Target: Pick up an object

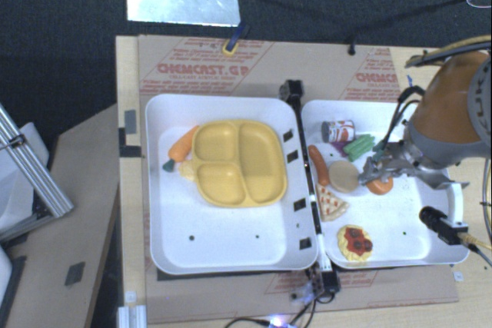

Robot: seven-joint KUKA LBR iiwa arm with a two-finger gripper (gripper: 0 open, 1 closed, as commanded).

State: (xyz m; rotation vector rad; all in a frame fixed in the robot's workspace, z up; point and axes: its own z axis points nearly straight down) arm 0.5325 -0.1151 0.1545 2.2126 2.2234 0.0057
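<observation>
The gripper hangs low over the right bin, reaching for the orange piece just right of the tan disc; next it must close squarely there and lift

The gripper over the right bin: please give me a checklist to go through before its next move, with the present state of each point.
1. The gripper is above the right bin: ok.
2. A target lies close: the orange piece and the tan round piece are right beside it: ok.
3. Something is held already: cannot tell.
4. The neighbours crowd the target: the green piece and the can lie near: not ok.
5. The pizza slice and the spaghetti plate lie apart from the gripper: ok.
6. The yellow divided plate and the carrot sit in the left bin, out of the way: ok.
</observation>
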